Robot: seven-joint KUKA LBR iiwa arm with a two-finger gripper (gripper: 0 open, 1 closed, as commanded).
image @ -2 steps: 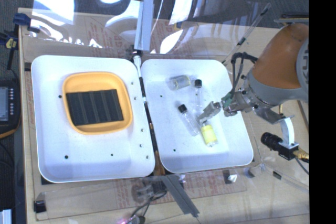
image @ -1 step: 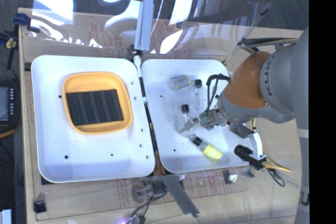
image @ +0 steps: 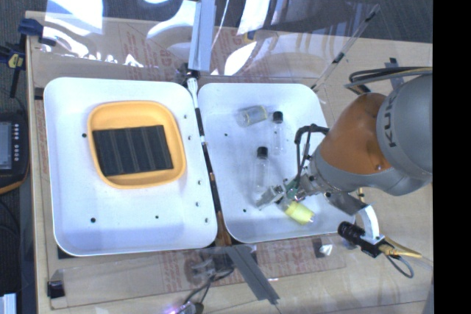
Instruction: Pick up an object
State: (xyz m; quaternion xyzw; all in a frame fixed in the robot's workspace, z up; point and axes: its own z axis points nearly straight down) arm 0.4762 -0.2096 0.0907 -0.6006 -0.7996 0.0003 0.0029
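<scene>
Jaws: state cannot be told; the gripper sits low over the right bin, near its front edge, and its tip is too small and cluttered to read. Nothing can be seen held.

Arm: grey with an orange band, reaching in over the right bin's right edge.

Right bin contents:
- Yellow piece, near the front edge, just beside the gripper. Judged the nearest candidate. Looks small, light and probably rigid; rounded, so it may roll or squirt out under a pinch. Best taken across its short width, at mid-length.
- Clear vial with black cap, lying toward the bin's middle. Judged light, stiff, slippery and perhaps fragile; take it across the body, not the cap.
- Second vial, black cap, toward the back right. Same handling.
- Grey-green lump, near the back edge. Material unclear.
- Small metallic piece, just left of the gripper; shape unclear.

Left bin: orange tray holding a dark ribbed insert, roughly central, toward the back. Judged bulky and too wide for a two-finger pinch except at its rim.
</scene>
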